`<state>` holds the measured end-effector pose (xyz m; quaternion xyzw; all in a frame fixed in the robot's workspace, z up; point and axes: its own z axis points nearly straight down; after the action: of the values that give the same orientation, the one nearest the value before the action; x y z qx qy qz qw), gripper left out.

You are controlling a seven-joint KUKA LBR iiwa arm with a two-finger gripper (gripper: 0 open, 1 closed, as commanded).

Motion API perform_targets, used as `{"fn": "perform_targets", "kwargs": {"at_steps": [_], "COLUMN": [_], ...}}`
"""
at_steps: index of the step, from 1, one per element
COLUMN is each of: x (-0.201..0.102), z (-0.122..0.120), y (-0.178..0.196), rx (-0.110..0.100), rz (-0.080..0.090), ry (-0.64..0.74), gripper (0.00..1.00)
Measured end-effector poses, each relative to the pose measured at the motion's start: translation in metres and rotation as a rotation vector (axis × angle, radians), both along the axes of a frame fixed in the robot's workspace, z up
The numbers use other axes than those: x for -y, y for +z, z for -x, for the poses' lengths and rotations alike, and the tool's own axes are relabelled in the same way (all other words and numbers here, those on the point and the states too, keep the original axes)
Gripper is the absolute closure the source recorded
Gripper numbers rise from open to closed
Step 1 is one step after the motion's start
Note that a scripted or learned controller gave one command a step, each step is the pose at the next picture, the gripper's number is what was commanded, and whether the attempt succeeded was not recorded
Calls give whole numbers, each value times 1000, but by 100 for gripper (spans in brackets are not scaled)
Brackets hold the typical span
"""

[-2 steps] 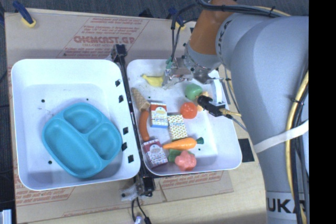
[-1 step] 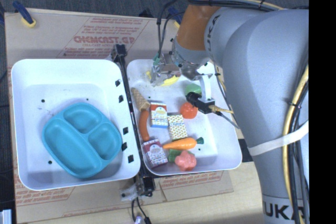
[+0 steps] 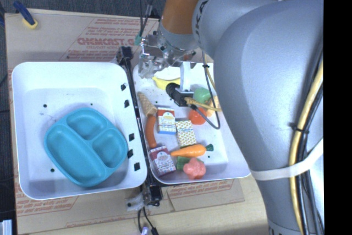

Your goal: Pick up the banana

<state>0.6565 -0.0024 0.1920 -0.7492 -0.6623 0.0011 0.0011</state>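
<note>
Fingers: the fingers (image 3: 149, 67) hang at the far edge of the right bin, just left of the banana; how wide they stand cannot be told.
Left bin: a white bin (image 3: 27, 118) holding a blue divided tray (image 3: 85, 145).
Right bin: its rim (image 3: 231, 165) frames toy food, among them a carrot (image 3: 190, 151) and small cartons (image 3: 166, 120).
Banana: the yellow banana (image 3: 163, 83) lies at the right bin's far end, partly under the wrist, touching no finger that can be made out.
Arm: the grey arm (image 3: 264, 63) with its orange band (image 3: 181, 5) reaches in from the right.
Worktop: cardboard (image 3: 93, 36) lies beneath both bins.
</note>
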Motion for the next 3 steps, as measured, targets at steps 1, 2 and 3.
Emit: {"fn": "perform_targets", "kwargs": {"at_steps": [1, 2, 3], "x": [73, 73, 73], "z": [0, 0, 0], "y": [0, 0, 0], "rx": [1, 1, 1], "rz": [1, 0, 1], "ry": [167, 167, 167], "gripper": [100, 0, 0]}}
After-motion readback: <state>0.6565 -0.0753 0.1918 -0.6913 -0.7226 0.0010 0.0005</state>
